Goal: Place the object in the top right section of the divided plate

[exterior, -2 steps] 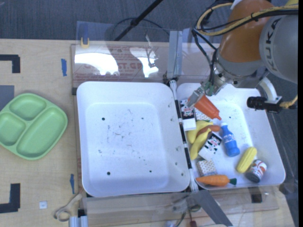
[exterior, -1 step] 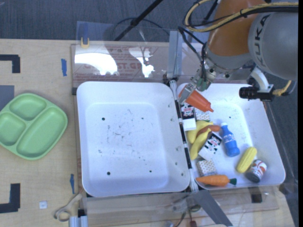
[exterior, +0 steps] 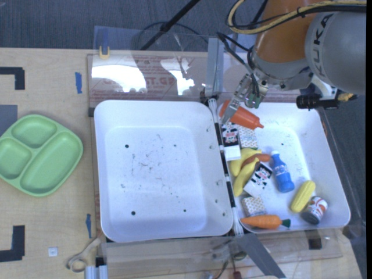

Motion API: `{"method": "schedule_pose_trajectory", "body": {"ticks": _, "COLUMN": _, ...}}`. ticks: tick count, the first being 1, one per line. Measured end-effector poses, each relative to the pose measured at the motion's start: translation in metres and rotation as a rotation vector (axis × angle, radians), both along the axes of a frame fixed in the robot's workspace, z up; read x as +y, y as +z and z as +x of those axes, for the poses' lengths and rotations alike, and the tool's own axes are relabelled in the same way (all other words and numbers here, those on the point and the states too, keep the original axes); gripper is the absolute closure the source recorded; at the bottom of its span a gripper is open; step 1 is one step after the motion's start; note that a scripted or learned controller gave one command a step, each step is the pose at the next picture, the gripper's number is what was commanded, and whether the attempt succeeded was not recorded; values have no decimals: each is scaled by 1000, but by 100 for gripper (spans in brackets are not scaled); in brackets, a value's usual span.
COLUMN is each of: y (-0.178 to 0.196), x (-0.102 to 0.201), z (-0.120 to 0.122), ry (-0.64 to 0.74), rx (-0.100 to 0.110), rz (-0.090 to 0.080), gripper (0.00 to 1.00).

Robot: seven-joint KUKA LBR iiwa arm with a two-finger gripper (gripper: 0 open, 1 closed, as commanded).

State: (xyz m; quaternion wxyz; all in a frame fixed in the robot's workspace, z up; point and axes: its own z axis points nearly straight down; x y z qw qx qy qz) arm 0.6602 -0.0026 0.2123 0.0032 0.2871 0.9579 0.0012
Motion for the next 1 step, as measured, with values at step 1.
{"method": "schedule_pose_trajectory", "body": {"ticks": 1, "y": -27, "x": 69, "z": -68, "ry": -61, "rx": 5, "rz": 1, "gripper": 100}}
